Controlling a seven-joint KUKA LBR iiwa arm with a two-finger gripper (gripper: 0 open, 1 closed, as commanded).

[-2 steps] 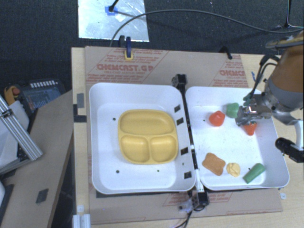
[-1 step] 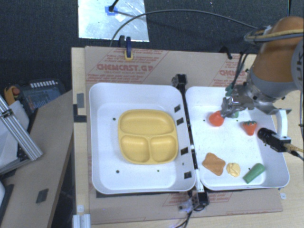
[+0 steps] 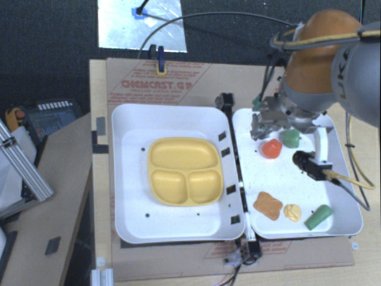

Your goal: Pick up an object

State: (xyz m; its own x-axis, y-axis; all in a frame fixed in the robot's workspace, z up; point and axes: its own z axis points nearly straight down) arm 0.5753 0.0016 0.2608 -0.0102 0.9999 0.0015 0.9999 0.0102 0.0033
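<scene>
camera view, "chemcast" cardboard (image 3: 205,81), tool (image 3: 260,132) near tomato (image 3: 271,149)

Two white bins (image 3: 131,177) (image 3: 280,177) on bench (image 3: 98,91)

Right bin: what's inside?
A red piece, a round green piece, an orange piece, a small yellow piece and a green cylinder. The arm hides the far end of the right bin.

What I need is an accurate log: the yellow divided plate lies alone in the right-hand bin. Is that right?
Not quite. The camera view shows the yellow divided plate lying alone in the left-hand bin, not the right-hand one.
</scene>
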